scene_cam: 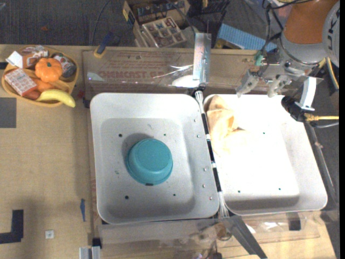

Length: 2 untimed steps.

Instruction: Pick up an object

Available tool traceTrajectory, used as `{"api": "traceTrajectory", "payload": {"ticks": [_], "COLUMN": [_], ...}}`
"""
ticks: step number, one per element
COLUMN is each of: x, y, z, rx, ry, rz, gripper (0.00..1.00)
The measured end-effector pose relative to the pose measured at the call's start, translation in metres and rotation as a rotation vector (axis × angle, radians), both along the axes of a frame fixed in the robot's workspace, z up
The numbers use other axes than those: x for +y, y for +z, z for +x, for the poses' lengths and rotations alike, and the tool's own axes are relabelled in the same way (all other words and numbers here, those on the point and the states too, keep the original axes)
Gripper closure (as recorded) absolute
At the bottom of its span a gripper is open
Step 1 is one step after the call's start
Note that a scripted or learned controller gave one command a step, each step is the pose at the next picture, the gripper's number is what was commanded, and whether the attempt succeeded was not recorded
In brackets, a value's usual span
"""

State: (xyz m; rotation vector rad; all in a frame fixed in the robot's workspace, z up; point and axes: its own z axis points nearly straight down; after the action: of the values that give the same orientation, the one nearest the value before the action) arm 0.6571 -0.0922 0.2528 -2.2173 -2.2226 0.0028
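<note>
We judge the approach step in hand: the pincer (262, 86) hangs released and empty over the far rim of the right shallow white bin (280, 188). The crumpled pale-yellow cloth (221, 122) lies in that bin's far-left corner, its long axis running near-to-far along the wall. Next, we expect a leftward shift, then a descent.

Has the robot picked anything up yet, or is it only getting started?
Nothing looks picked up yet. The teal bowl sits upside down in the left bin, and the tan cloth lies in the right bin's far left corner. The gripper hangs over that bin's far edge, holding nothing I can see. The whole pick is left.
</note>
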Motion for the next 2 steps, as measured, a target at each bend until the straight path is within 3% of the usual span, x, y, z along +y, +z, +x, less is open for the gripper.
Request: {"api": "traceTrajectory", "payload": {"ticks": [1, 2], "x": [0.000, -0.006], "y": [-0.133, -0.163], "z": [0.010, 0.002], "rx": [-0.001, -0.013], "ry": [0.207, 0.272], "rz": [0.000, 0.000], "gripper": [0.00, 0.00]}}
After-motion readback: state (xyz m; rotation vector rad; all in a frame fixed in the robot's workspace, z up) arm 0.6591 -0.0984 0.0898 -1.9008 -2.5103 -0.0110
